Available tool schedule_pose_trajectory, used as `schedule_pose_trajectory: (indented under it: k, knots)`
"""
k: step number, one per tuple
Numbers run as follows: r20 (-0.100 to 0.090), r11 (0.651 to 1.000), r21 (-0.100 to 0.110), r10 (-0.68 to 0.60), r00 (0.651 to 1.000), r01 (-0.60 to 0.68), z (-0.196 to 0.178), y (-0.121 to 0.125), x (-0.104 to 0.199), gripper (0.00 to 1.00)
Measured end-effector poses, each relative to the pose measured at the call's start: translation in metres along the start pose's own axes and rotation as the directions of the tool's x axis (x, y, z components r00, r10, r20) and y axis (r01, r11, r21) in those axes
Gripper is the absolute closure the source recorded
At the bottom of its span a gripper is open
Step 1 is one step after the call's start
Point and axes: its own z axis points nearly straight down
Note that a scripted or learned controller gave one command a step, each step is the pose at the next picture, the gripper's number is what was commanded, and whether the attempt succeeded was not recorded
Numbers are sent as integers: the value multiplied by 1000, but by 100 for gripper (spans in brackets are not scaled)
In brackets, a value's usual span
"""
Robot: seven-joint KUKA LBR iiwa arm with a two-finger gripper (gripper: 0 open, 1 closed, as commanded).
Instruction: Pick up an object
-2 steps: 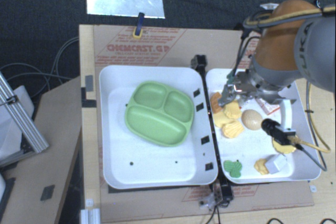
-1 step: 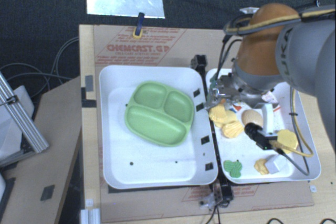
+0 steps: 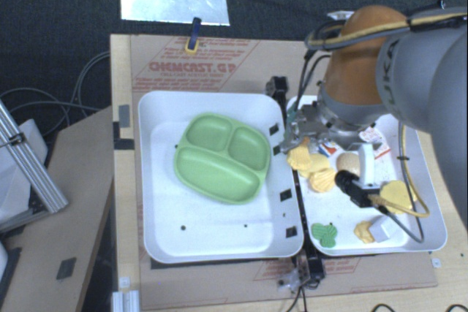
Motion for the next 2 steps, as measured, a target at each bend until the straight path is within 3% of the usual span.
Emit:
schedule_pose_trajectory:
  k: [1,2]
  knots:
    - [-1,1000,-2,-1,1000,1,-17,3,6,100]
    - [1,1000,0,4,1000,-4,0,3,3,100]
